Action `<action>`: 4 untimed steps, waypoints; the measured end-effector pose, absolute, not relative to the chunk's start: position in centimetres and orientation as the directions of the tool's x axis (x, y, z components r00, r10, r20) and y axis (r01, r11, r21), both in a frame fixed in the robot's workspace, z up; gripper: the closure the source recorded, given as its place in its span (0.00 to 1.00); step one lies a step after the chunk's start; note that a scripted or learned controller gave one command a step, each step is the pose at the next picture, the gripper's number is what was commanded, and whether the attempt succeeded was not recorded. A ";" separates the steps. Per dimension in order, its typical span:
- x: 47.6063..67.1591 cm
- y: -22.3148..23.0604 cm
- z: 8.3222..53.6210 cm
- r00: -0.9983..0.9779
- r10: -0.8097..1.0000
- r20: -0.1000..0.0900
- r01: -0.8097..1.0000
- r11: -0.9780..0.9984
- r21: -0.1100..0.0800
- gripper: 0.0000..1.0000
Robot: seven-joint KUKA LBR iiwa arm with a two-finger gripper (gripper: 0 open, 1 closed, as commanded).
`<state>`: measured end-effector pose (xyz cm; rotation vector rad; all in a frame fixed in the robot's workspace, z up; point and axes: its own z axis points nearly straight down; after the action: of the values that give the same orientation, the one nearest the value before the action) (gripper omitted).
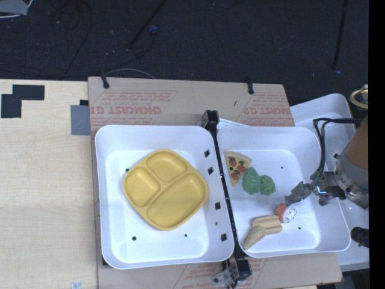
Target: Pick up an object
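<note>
Red-and-white toy [286, 212], small and rounded: lies on the floor of the right bin [325, 245], just below the gripper [299, 192] in the camera view and a shade to its left, very near but not visibly touching. Sits close beside a tan, banana-like piece [261, 228], which lies further down and left of the gripper, near the bin's front wall and slanted.

Gripper: hangs low over the right part of the same bin, pointing toward the view's left, at the end of the grey arm [352, 179] reaching in from the right. Holds nothing that can be seen. Open or closed: cannot tell from this angle.

Left of the gripper, at about its own height: a green broccoli-like toy [258, 183], apart from it. Up and further left: a toy pizza slice [236, 165], just beside the broccoli and close to the divider between the bins.

Well to the gripper's left, across the divider: a yellow divided plate [166, 189], flat in the middle of the left bin [114, 245], turned at a slant.

Under both bins: a sheet of brown cardboard [180, 101] with red print, resting on the pale wooden surface [42, 191]. Above the gripper: a black cable [322, 143] looping over the right bin's far corner.
</note>
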<state>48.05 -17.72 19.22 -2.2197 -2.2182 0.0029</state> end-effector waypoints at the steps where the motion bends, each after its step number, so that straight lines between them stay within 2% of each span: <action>1: 47.9 -16.6 13.5 0.000 1.000 0.004 1.000 0.000 -0.008 0.00; 2: 48.1 -16.5 8.7 0.000 1.000 0.000 1.000 0.000 0.004 0.00; 3: 48.0 -16.7 9.9 0.004 1.000 0.001 1.000 -0.004 -0.001 1.00; 4: 48.9 -17.2 15.4 -0.002 1.000 -0.001 1.000 0.002 0.003 1.00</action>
<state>48.94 -17.20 15.36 -2.2212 -2.2251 -0.0022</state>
